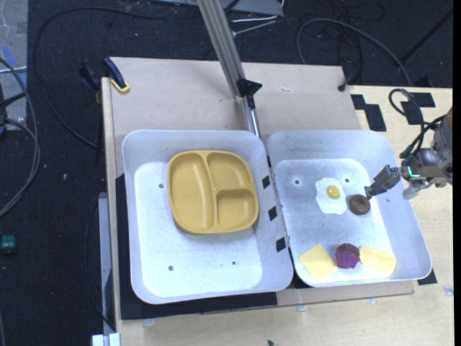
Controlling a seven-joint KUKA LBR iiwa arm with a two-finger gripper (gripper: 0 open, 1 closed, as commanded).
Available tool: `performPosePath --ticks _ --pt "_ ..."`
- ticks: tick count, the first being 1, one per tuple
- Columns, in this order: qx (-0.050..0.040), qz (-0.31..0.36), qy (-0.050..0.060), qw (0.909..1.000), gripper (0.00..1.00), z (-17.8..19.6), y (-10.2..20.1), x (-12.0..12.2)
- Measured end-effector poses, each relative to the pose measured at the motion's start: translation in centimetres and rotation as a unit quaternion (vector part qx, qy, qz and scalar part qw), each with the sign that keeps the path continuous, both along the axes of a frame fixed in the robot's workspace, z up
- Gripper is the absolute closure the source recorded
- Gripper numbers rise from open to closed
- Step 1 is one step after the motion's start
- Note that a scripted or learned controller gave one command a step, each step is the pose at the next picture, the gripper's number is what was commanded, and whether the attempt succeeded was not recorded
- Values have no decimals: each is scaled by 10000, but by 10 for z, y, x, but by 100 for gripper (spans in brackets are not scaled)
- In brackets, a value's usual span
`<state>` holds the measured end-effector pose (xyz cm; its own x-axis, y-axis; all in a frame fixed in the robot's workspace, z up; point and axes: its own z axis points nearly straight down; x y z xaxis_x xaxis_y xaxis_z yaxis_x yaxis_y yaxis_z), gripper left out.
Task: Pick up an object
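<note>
The right bin (302,150) holds a toy fried egg (331,196), a small brown round piece (359,205), a purple lump (347,256) and two pale yellow wedges (317,260) (377,259) on either side of the lump. My gripper (382,182) reaches in over the bin's right rim. It hangs just above and to the right of the brown piece, and I see nothing held in it.
In the left bin (144,265) lies a yellow divided plate (213,191). A metal pole (223,42) slants down to the gap between the bins at the back. Cables lie on the dark floor around the bench.
</note>
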<state>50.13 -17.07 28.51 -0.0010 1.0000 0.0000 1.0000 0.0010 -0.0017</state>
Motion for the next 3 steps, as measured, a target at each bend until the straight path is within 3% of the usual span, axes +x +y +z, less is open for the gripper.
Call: performPosePath --ticks 1,3 --pt "-2 1 -8 10000 0 1 0 0" --pt "6 -9 9 10000 0 -88 5 -8"
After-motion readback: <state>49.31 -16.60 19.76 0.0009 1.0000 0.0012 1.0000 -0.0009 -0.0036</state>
